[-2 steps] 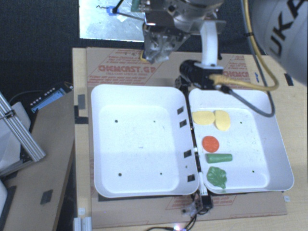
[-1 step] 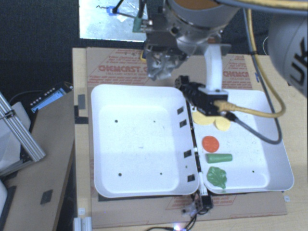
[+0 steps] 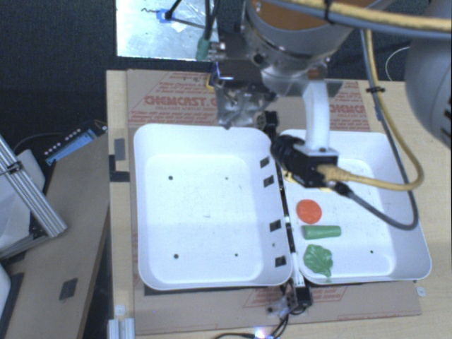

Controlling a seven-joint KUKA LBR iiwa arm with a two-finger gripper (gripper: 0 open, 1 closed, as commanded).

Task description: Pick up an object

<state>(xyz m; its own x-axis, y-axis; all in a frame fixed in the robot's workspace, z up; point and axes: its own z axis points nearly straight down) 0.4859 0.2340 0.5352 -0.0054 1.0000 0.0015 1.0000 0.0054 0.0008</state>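
Observation:
Three small things lie in the right bin (image 3: 385,210), near its left wall: an orange round disc (image 3: 308,210), a light green stubby piece (image 3: 322,231) just below it, and a darker green crumpled lump (image 3: 318,260) at the front. My gripper (image 3: 239,111) hangs over the far rim of the left bin (image 3: 198,203), near its back right corner. It is well away from the three things, and nothing shows in it. The arm's wide body hides the gripper's top.
The two white bins sit side by side on a cardboard sheet (image 3: 176,97), joined by black clips (image 3: 272,224) along the middle. A yellow cable (image 3: 374,182) loops over the right bin's far part. An aluminium frame (image 3: 28,203) stands at the left.

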